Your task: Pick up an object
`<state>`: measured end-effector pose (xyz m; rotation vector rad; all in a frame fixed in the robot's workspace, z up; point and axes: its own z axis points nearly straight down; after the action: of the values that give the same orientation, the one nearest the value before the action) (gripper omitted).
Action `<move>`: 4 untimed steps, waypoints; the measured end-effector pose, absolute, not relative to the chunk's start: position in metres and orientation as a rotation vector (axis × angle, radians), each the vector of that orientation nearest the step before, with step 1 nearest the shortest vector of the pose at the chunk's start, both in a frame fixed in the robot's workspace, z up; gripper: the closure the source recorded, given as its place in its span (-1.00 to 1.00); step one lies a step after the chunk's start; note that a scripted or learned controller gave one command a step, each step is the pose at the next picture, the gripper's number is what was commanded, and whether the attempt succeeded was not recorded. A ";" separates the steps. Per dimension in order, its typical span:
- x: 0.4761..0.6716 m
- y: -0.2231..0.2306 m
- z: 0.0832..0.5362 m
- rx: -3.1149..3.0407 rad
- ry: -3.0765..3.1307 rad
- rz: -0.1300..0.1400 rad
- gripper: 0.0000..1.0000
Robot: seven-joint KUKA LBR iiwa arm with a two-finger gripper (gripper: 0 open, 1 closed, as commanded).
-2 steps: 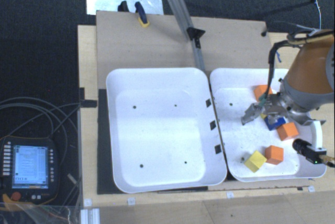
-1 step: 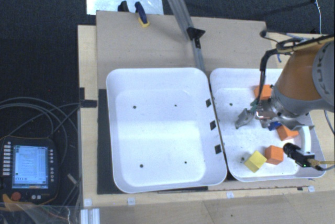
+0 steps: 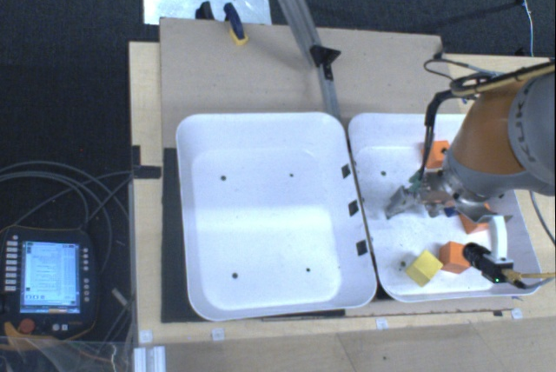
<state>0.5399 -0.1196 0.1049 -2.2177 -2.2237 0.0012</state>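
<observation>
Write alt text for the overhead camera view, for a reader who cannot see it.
A grey robot arm with an orange band reaches from the right into the right white bin, its hand low over the bin floor. A yellow block and orange blocks lie nearby; the left white bin adjoins.

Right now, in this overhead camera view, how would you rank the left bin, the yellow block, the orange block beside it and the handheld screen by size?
1. Left bin
2. Handheld screen
3. Yellow block and orange block: they look alike, so no ranking.
</observation>
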 end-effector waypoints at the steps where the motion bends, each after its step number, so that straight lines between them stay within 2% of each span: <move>1: 0.541 -0.120 0.117 -2.218 -2.229 -0.004 1.00; 3: 0.561 -0.130 0.232 -2.221 -2.232 -0.007 1.00; 4: 0.562 -0.130 0.241 -2.218 -2.229 -0.003 1.00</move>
<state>0.5618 -0.1299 0.2407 -2.2184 -2.2288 -0.0029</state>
